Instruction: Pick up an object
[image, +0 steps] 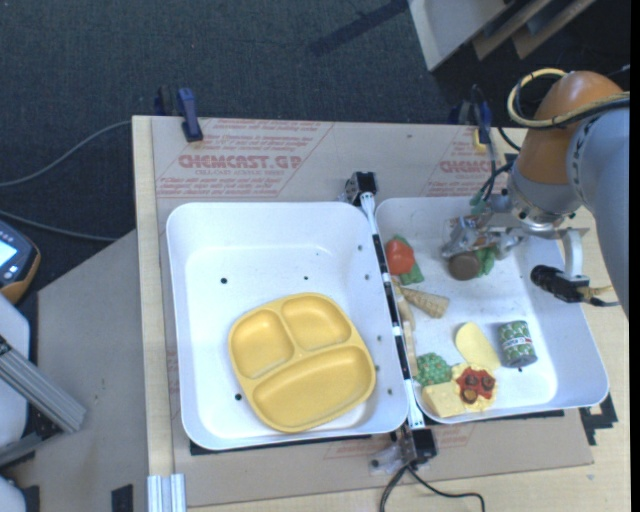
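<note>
My gripper (470, 243) is low over the back of the right bin (570, 385), with the grey arm and its orange band (565, 125) coming in from the upper right. A brown round object (462, 267) lies right under the gripper's tip, touching or nearly touching it. A green piece (488, 259) sits beside it on the right. I cannot see whether anything is held. A red and green toy fruit (401, 257) lies to the left, near the bin's wall.
Also in the right bin are a beige wedge (426, 303), a yellow lemon (476, 345), a green can (516, 342), a broccoli (433, 368) and a pizza slice (464, 391). A yellow divided plate (300, 360) lies in the left bin (200, 250).
</note>
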